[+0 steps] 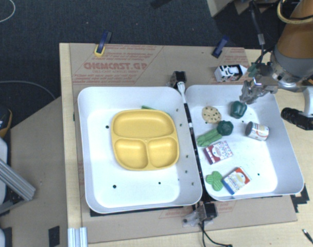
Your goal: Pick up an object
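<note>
Gripper (250,95) low over the right bin's (288,153) far side, finger state impossible to tell, just beside the dark green pepper-like toy (238,108); a good grasp likely needs centring over it, clear of the nearby can (257,131) and cookie (211,114).

- A yellow divided plate (144,138) with three compartments lies in the left white bin (94,179).
- A black-and-white patterned item (230,72) sits on the tabletop (74,86) just beyond the right bin.
- Two clamps, one blue-and-yellow (101,43) and one blue (220,47), grip the tabletop's far edge.
- Dark carpet (69,9) lies beyond.
</note>
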Tool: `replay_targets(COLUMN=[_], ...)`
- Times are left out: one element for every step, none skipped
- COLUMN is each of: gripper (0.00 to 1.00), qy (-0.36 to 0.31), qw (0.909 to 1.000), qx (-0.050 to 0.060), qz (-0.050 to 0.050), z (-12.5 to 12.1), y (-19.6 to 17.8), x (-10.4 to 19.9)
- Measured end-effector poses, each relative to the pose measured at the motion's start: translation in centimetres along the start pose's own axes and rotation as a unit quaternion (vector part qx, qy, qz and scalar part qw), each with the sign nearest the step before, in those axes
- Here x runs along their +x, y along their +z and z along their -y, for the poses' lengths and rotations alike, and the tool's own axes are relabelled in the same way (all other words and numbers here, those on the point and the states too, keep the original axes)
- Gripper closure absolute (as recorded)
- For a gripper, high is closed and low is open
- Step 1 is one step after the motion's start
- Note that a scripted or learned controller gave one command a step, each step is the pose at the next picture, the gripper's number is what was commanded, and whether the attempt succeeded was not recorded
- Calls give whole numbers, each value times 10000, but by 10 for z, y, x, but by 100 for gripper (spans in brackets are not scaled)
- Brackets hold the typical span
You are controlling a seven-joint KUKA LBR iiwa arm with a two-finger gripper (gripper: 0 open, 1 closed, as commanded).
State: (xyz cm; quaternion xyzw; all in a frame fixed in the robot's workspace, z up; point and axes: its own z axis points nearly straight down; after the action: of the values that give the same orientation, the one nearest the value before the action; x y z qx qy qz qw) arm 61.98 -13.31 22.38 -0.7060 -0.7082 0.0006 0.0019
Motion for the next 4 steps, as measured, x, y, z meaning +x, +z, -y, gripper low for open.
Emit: replay_targets(gripper=[100,100,100,100], qy=[-5,5,8,11], qw=[10000,10000,10000,10000], qx=[-3,-27,-7,-9], qz=[-1,9,3,4], z=[6,3,11,10], y=[-1,-7,-10,-9], x=[43,55,64,64])
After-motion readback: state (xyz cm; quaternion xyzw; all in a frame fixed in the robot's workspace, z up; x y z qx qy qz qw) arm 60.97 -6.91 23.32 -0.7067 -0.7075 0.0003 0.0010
